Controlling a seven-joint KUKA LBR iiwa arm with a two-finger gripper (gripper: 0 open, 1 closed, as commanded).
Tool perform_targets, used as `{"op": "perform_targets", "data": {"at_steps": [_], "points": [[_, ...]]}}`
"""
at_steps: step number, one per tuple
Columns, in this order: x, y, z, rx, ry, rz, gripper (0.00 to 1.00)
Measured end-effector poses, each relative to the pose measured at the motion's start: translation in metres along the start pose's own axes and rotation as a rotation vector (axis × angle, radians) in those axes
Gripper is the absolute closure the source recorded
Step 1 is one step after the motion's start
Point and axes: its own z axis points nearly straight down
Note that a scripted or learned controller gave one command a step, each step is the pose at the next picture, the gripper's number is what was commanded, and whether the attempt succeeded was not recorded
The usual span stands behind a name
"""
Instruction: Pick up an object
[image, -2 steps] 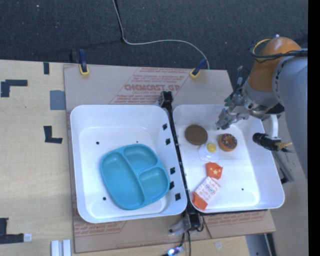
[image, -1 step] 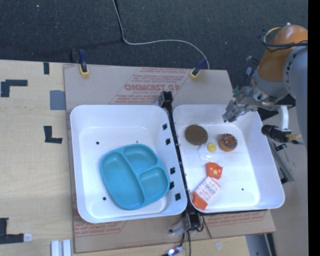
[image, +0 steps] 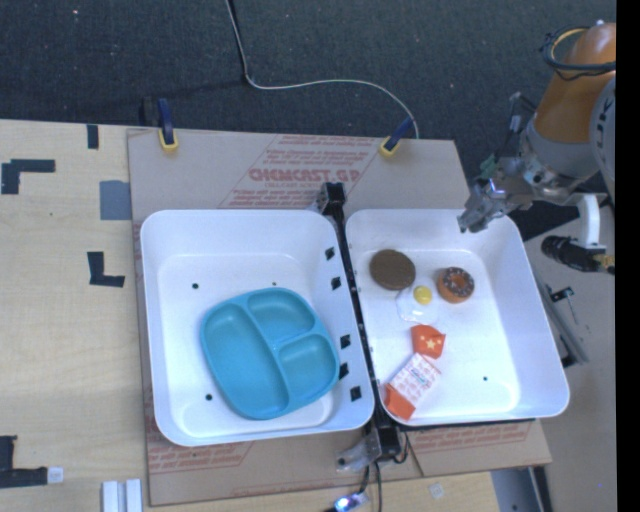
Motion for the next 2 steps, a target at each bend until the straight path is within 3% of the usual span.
{"op": "perform_targets", "data": {"at_steps": [1, 2], "points": [[0.001, 0.001, -0.007, 0.003, 0.001, 0.0, 1.0], [0.054, -0.024, -0.003, 0.006, 0.002, -0.003, 1.0]]}}
